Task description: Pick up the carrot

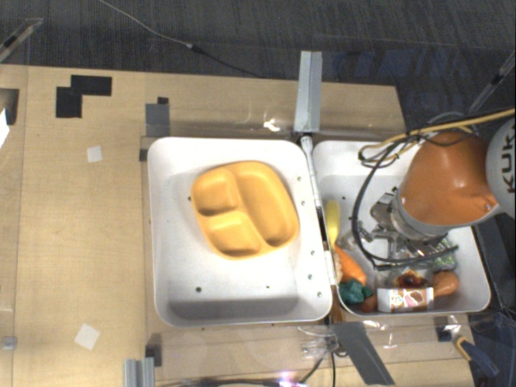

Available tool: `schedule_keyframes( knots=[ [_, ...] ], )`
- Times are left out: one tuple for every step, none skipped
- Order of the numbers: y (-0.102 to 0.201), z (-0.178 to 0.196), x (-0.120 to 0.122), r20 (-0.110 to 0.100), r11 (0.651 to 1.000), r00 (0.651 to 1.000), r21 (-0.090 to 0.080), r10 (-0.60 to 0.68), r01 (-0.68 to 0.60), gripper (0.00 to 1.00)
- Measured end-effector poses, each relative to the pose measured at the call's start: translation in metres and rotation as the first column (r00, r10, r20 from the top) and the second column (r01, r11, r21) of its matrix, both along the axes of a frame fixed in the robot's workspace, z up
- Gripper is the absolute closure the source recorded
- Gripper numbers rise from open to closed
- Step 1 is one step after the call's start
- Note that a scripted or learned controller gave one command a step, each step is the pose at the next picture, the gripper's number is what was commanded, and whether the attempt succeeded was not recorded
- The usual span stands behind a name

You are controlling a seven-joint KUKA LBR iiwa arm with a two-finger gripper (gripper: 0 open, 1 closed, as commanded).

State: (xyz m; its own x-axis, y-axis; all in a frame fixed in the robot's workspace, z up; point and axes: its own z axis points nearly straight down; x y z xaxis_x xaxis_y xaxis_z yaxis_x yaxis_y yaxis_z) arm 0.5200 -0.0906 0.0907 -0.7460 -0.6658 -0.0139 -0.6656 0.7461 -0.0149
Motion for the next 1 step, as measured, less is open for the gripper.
schedule_keyframes(
  knots=[
    [0.0037,0.0011,-0.0143,0.010,0.993,0.993,0.001,-0.117,0.117,0.00]
  ],
)
